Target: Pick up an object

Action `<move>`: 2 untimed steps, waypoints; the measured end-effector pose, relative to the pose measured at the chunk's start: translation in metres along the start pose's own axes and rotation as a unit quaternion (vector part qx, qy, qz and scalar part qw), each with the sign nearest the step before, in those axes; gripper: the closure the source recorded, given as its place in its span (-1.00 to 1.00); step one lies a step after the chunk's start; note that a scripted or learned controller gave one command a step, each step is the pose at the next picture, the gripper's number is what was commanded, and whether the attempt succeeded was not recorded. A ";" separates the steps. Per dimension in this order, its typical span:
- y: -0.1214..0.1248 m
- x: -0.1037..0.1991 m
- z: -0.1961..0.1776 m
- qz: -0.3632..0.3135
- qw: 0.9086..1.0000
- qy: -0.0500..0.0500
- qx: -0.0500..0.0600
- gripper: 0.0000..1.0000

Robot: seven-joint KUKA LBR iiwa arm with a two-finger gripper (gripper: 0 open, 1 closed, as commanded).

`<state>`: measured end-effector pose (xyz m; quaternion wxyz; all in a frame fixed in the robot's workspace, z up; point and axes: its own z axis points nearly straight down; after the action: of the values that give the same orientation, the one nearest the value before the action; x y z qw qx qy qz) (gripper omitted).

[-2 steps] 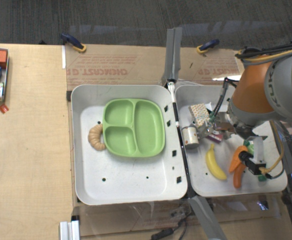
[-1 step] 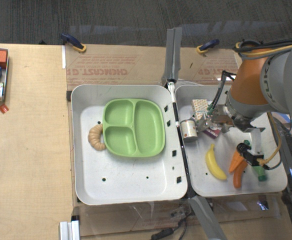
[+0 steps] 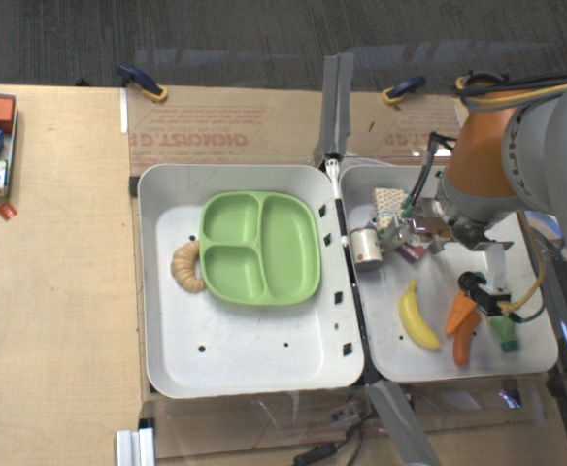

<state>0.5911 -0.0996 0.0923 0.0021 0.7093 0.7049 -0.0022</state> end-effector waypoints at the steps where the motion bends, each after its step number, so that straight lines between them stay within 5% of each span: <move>1: -0.001 0.000 -0.008 0.002 1.000 0.001 0.001 1.00; 2: 0.020 0.030 -0.115 -0.004 1.000 0.002 0.000 1.00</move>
<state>0.6115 -0.0691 0.2067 0.0003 0.7065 0.7078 -0.0011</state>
